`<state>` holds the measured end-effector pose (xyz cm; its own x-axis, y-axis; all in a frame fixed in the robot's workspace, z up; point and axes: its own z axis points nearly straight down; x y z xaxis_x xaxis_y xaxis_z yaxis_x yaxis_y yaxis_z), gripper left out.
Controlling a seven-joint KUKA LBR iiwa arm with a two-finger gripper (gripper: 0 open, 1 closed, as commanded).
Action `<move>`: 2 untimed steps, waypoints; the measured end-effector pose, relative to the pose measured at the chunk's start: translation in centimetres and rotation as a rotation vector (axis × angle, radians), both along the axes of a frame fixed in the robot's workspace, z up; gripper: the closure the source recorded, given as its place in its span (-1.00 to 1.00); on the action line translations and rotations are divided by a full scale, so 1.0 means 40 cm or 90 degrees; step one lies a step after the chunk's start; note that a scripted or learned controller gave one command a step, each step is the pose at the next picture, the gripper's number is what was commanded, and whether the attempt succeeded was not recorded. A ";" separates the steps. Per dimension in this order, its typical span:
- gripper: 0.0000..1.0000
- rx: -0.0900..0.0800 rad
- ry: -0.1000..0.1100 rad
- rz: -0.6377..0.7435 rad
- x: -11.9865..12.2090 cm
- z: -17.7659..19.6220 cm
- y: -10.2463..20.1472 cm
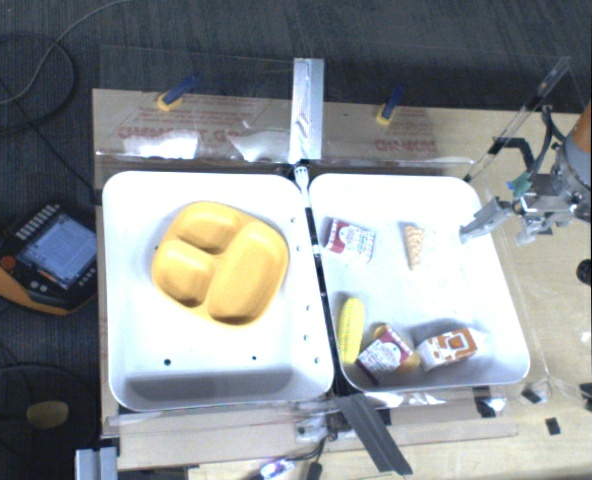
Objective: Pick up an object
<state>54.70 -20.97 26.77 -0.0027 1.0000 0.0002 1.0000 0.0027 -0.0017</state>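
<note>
The right bin [496, 298] holds a small red and white packet [349, 238], a little orange and white cone-shaped piece [413, 244], a yellow corn cob [351, 328], a red and white carton [386, 353] and an orange and white carton [448, 346]. My gripper [501, 230] hangs over that bin's upper right corner. It is open with nothing between its fingers. One fingertip [473, 230] points left toward the cone-shaped piece, a short way from it.
The left bin [126, 348] holds a large yellow divided dish [221, 261]. A ridge [313, 268] separates the two bins. Off the bench at the left lies an orange handheld pendant [46, 258] with cables. Clamps and tape sit along the bench's far edge.
</note>
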 end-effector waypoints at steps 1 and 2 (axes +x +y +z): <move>-1.00 0.000 0.001 0.000 0.058 -0.249 0.127; -1.00 -0.002 0.000 0.006 0.185 -0.431 0.119</move>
